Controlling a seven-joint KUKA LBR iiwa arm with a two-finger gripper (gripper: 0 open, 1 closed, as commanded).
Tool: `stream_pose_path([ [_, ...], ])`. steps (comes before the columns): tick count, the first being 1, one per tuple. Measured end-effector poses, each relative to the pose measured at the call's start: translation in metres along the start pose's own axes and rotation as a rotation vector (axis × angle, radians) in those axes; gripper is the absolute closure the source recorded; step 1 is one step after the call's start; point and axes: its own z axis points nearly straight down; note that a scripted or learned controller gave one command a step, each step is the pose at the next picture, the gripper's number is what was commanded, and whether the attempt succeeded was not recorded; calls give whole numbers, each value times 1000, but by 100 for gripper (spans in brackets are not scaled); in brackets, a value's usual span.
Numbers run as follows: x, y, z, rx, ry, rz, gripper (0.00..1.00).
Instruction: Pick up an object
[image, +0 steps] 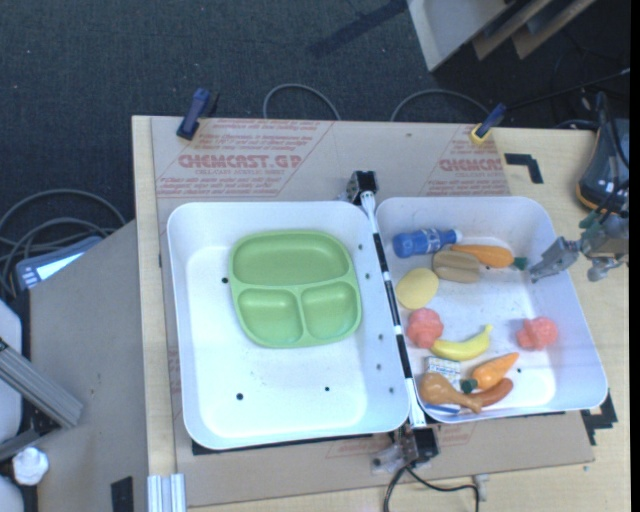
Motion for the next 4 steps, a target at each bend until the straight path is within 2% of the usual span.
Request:
stream_pose_path([
  [1,-5,-20,139,-1,5,-3,0],
  [2,-6,-20,129,-2,1,-1,100],
  [3,34,-1,33,-2,0,-1,100],
  [4,45,44,-17,-3,0,-2,100],
])
